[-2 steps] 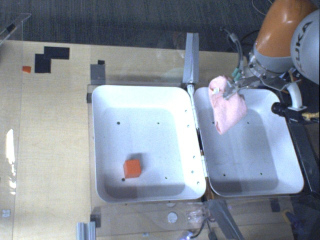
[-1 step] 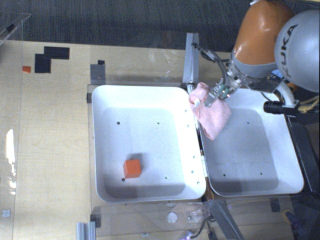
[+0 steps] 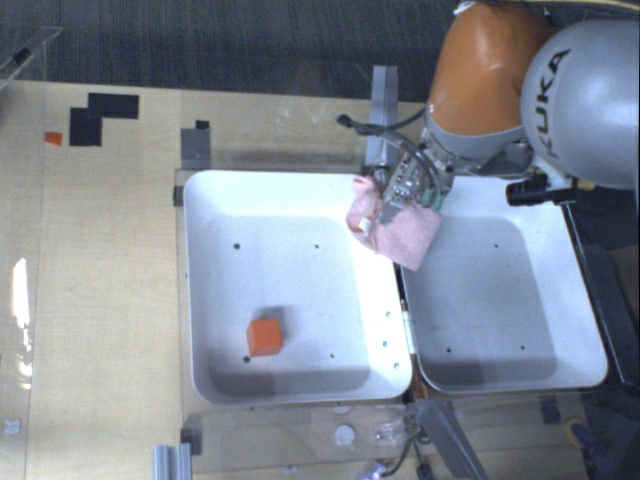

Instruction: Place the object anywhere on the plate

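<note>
Between bins, fingers [image 3: 398,206] gripping pink cloth [image 3: 400,232]

We look down from one fixed camera set above the bench [image 3: 90,298], tilted so that the far edge of the bench and a strip of dark floor beyond it lie along the top of our view. We stand far enough back to take in both white bins whole: the left bin [image 3: 215,268] sits near the middle of our view, the right bin [image 3: 560,298] toward the right side, their inner rims meeting just right of centre. The arm [image 3: 540,78] enters from the upper right and looms large, so it is nearer to us than the bins. The bench's near edge runs off the bottom of our view.
</note>
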Available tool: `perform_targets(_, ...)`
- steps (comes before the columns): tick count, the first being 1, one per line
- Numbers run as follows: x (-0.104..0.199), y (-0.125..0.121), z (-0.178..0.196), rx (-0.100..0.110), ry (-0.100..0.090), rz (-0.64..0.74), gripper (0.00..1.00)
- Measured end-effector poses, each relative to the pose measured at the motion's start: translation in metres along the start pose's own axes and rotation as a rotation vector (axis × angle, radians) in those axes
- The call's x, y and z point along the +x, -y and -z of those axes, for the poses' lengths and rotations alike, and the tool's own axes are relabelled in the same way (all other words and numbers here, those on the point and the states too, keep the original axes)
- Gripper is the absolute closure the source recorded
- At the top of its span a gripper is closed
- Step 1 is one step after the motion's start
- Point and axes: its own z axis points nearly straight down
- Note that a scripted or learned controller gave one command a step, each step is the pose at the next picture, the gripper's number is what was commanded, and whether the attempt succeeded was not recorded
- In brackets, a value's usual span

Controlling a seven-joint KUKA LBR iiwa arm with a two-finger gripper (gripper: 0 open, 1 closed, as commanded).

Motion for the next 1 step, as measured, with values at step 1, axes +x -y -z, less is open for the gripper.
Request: perform_targets(1, 0.0401, -0.0334, -0.0071, -0.001, 0.0, 0.398, 1.0)
